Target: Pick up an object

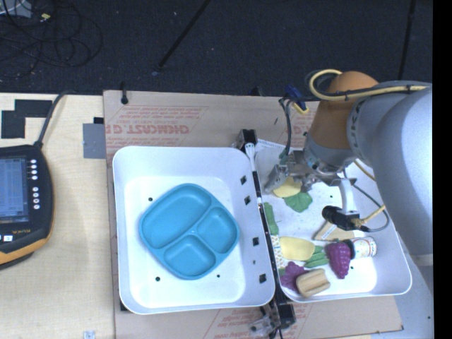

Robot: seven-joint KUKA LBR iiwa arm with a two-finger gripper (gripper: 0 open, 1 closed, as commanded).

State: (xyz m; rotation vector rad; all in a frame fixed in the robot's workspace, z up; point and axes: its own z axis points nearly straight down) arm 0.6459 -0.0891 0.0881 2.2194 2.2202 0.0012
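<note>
My gripper [291, 175] is low over the far left part of the right bin [395, 277], at the end of the grey arm with its orange band [346, 85]. Directly under it lie a small yellow toy piece [286, 188] and a green leafy piece [300, 201]; whether it touches either is hidden by the wrist. Nearer the front of that bin lie a yellow toy food [296, 247], purple grapes [340, 256], a purple piece [291, 270], a tan bread roll [313, 282] and a small white bottle [364, 246].
The left bin [127, 189] holds a blue divided plate [187, 229]. A green strip [270, 217] lies along the wall between the bins. A black and orange teach pendant [18, 203] rests on the bench at far left.
</note>
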